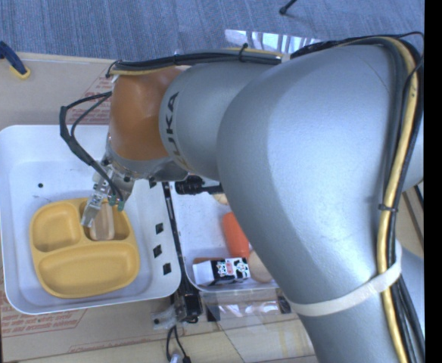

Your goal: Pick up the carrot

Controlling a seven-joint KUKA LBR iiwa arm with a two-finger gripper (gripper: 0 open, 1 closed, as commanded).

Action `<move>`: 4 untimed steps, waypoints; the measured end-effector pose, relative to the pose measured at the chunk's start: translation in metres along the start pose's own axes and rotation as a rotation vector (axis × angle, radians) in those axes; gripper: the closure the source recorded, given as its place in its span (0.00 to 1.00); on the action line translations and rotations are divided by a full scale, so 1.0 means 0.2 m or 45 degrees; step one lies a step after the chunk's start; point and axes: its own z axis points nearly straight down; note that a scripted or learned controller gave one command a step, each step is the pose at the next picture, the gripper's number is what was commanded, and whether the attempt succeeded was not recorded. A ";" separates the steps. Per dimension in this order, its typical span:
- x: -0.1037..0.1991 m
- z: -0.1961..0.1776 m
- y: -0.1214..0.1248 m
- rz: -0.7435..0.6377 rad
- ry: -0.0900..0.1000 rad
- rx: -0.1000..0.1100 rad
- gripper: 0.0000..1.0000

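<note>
Arm (312, 150) showing grey w/ orange band (134, 123); bins (9, 203) looking white; divided tray (85, 267) showing yellow; carrot (236, 237) showing orange; small carton (225, 271) wearing black & white cow print w/ orange end; bench (47, 74) looking tan; clamp (10, 57) showing blue-yellow.

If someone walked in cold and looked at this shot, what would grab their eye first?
The big grey arm with its orange band sweeps in from the right and covers much of the right bin. Its gripper hangs over the yellow divided tray in the left bin. The orange carrot lies in the right bin, beside a small milk carton.
</note>
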 end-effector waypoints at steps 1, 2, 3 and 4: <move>0.00 -0.40 0.10 0.362 0.006 0.001 0.00; -0.18 -0.60 0.29 0.480 0.006 0.000 0.00; -0.26 0.02 -0.05 0.347 0.006 0.002 0.00; -0.28 -0.51 0.14 0.642 0.003 -0.002 0.00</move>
